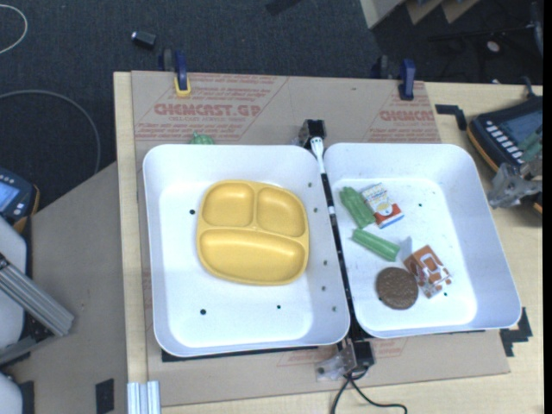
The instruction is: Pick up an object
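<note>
A yellow tray (three compartments) lies in the left bin. The right bin holds two green pieces, a small carton, a brown disc and a packet.

The floor was dark grey carpet. A brown board lay on the light wooden bench.

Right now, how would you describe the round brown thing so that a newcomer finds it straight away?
Start at the right-hand white bin, the one that holds the small items. Go to its near edge, below the two green pieces. The brown disc lies there, beside a small orange-and-white packet; it is the one round, dark, flat item in that bin.
</note>
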{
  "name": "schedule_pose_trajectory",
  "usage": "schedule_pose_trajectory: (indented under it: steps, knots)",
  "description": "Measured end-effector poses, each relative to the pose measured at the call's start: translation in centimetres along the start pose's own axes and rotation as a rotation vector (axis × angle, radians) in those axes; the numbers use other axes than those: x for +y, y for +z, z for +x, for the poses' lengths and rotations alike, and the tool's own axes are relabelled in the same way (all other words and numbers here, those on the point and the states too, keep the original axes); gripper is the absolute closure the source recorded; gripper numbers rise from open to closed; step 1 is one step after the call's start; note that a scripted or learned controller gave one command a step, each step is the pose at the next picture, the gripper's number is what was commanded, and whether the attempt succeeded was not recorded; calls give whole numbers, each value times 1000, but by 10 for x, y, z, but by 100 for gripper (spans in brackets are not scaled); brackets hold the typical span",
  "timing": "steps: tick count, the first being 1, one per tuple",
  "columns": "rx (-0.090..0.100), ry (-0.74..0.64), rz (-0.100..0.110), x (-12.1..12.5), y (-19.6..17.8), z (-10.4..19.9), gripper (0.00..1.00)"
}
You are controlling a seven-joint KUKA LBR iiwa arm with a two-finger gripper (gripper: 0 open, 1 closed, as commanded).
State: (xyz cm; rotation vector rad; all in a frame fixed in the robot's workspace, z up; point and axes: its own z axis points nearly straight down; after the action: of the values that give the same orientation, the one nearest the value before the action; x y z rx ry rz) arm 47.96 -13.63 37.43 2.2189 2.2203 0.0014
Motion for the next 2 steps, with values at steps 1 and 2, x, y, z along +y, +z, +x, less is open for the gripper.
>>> schedule_pose_trajectory:
  steps: [1, 2]
  knots:
    - [1, 3, 3, 0, 6, -15, 100]
    - [0, -1, 0, 2, 2, -3, 100]
